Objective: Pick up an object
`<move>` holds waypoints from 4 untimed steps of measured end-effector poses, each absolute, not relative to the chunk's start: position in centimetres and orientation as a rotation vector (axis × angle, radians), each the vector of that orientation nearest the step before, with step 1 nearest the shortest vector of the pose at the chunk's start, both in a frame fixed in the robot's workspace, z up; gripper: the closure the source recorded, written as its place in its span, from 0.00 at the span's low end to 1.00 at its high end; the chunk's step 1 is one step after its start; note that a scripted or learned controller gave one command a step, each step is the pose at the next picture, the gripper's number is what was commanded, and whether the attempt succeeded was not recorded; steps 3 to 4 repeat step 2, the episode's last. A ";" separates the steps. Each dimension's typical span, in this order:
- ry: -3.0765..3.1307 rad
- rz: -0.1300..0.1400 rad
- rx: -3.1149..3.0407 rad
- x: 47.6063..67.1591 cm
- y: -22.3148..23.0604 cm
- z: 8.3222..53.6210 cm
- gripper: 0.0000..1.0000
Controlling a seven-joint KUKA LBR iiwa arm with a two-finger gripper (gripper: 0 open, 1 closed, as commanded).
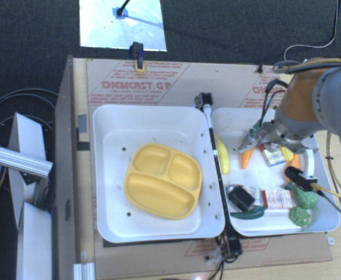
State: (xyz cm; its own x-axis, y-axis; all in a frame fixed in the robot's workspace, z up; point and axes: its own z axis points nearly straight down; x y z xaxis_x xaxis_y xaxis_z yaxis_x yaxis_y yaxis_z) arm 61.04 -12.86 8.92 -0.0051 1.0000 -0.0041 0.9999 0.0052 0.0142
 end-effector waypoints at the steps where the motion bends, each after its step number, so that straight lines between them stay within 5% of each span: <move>1: 2.212 0.015 2.202 61.1 -13.0 10.2 1.00; 2: 2.233 0.013 2.205 58.8 -4.8 19.0 1.00; 4: 2.233 0.013 2.205 58.8 -4.8 19.0 1.00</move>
